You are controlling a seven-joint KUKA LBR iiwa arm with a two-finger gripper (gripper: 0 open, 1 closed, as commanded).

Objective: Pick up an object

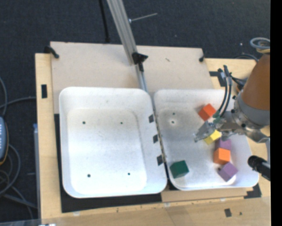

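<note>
Overhead, the arm [256,91] reaches in from the right and hangs over the right bin [178,105], its orange band above the grey wrist. The gripper [208,132] sits low in that bin's right half, metal fingers [200,135] pointing toward the bin's middle. A yellow block [213,136] lies right at the fingers, touching or partly under them. I cannot tell whether it is between them, or whether the claw is open or closed: the parts blur together.

Other blocks lie in the same bin. An orange cube [207,111] sits toward the far edge, just beyond the gripper. A pink block [225,144] rests just beside the yellow one, on the side toward the right edge. A second orange block [221,156] touches the pink one on its near side. A purple block [228,171] lies near the near-right corner, close to that orange block. A green cube [179,168] sits by the near-left corner, well apart from the rest.

The left bin [65,102] sits alongside, their edges touching. A slanted metal rail [123,25] rises behind the bins from the bench [94,60].
</note>
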